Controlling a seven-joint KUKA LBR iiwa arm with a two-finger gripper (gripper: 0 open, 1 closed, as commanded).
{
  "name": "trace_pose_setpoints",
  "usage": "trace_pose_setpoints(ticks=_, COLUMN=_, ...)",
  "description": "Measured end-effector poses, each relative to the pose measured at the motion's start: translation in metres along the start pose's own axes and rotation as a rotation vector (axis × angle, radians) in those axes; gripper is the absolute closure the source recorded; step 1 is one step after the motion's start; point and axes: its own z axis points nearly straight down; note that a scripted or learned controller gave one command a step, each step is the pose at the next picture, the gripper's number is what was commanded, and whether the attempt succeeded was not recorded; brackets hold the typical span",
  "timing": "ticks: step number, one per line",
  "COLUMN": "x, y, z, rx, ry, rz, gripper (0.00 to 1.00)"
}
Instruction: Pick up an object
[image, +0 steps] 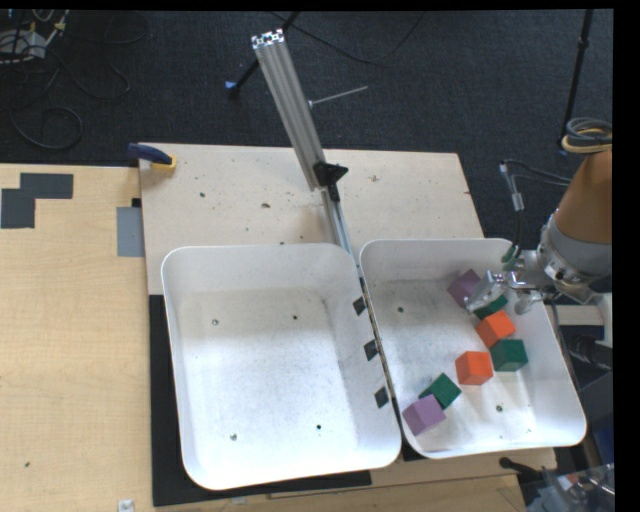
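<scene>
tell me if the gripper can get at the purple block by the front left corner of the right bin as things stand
Probably yes. The purple block lies open from above, though a green block touches its far side. The gripper sits over the blocks at the right bin's far end.

The hand (497, 291) partly hides a green block (490, 309)
</scene>
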Motion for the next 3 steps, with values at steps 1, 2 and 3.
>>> trace_pose_setpoints(ticks=1, x=-0.003, y=-0.001, z=0.041, rx=-0.008, ry=-0.004, rz=0.001, gripper=0.0)
trace_pose_setpoints(ticks=2, x=-0.004, y=-0.001, z=0.029, rx=-0.01, ry=-0.003, rz=0.006, gripper=1.0)
trace_pose_setpoints(ticks=3, x=-0.001, y=-0.01, z=-0.022, rx=-0.012, ry=-0.004, rz=0.005, gripper=1.0)
